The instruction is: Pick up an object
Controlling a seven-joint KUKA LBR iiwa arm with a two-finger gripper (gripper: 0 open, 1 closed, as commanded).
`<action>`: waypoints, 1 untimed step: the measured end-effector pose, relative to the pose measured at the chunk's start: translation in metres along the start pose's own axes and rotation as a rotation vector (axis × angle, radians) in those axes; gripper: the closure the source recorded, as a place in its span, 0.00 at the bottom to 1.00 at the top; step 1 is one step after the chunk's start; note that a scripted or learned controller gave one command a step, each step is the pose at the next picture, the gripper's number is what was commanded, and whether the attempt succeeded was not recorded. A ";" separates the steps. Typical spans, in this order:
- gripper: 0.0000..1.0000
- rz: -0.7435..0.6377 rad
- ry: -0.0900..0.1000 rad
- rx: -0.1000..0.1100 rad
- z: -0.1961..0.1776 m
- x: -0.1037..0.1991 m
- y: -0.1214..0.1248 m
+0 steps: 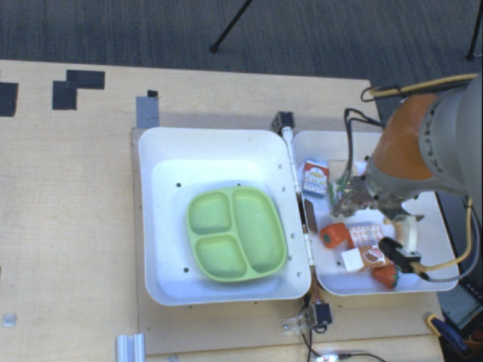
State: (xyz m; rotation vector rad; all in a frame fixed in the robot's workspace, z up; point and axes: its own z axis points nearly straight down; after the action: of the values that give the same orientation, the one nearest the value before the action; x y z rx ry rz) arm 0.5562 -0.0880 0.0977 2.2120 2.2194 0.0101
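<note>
The right bin [434,281] holds several small objects: a blue and white carton [315,177], an orange-red piece [333,236], a white and red packet [366,234], a small white block [352,260] and a red piece [386,275]. My gripper [346,200] hangs low over this bin, just above the orange-red piece and right of the carton. Nothing shows between its fingers. The arm's grey body and orange band [404,138] cover the bin's back right part.
The left bin [155,225] holds a green divided plate [237,234]. A black clamp [284,119] sits at the far end of the seam between the bins. Cables run along the right bin's rim. Bare wooden bench [68,225] spreads to the left.
</note>
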 end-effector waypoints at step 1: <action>1.00 0.001 0.000 0.006 -0.085 -0.062 -0.046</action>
State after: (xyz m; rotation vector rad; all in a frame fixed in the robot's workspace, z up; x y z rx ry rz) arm 0.5092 -0.1503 0.1821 2.2165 2.2210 0.0027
